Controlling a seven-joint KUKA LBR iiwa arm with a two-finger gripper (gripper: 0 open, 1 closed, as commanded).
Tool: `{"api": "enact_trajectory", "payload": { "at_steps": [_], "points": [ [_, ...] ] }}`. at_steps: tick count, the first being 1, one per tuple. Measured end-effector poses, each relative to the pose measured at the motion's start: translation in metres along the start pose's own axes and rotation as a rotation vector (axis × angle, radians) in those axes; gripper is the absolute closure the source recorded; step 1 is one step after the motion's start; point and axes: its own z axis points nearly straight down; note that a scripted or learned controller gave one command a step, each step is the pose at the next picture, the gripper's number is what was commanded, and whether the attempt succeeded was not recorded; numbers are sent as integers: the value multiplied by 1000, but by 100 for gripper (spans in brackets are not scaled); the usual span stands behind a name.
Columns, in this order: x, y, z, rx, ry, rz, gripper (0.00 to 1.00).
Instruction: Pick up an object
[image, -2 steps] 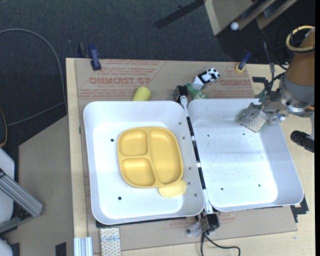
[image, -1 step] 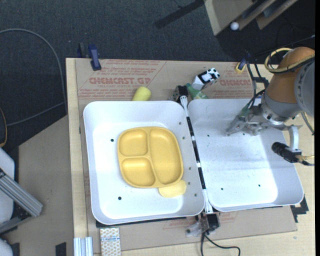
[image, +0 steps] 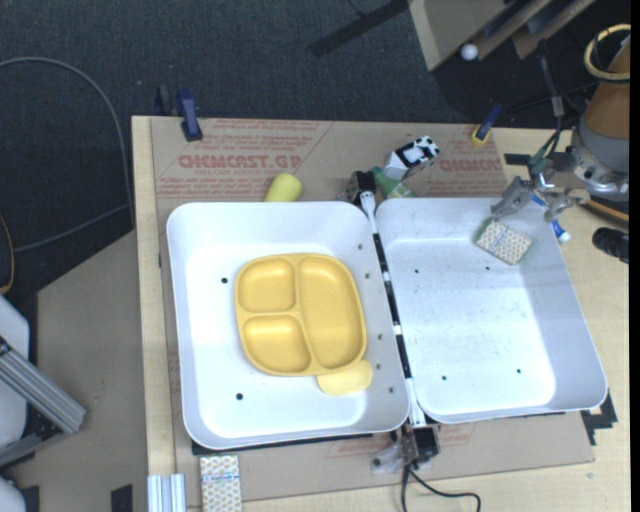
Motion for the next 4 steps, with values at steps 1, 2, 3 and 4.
{"api": "enact_trajectory", "payload": {
  "at_steps": [1, 2, 3, 4],
  "points": [
    [-3, -59, 33, 5, 2, 1, 0],
    [4, -171, 86, 8, 8, 1, 0],
    [39, -97, 35, 2, 3, -1, 0],
    [57, -20, 86, 6, 3, 0, 0]
  ]
}}
